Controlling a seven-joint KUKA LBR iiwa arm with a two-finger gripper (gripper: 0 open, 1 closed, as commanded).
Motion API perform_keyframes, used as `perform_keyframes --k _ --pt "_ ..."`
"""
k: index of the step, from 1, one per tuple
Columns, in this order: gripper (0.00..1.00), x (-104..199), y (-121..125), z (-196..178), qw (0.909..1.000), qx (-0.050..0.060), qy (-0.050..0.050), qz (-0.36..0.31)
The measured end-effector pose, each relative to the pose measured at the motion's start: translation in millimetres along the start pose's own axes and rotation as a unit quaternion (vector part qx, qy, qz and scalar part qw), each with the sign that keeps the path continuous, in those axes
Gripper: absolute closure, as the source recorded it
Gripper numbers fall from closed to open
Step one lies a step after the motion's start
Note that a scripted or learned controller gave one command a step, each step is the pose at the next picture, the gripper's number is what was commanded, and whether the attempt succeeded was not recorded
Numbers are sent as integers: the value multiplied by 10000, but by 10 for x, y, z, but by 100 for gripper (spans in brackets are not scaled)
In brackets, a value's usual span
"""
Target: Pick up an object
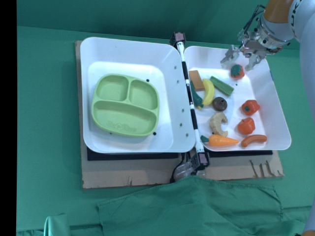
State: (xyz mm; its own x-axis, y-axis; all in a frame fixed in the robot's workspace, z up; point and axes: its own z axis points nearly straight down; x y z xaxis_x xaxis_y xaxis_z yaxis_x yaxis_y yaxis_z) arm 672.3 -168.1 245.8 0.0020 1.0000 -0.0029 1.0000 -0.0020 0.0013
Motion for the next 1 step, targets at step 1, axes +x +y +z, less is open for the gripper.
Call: perform_keyframes --k 1 --pt "0 -49 10 399 10000 6 -1 9"
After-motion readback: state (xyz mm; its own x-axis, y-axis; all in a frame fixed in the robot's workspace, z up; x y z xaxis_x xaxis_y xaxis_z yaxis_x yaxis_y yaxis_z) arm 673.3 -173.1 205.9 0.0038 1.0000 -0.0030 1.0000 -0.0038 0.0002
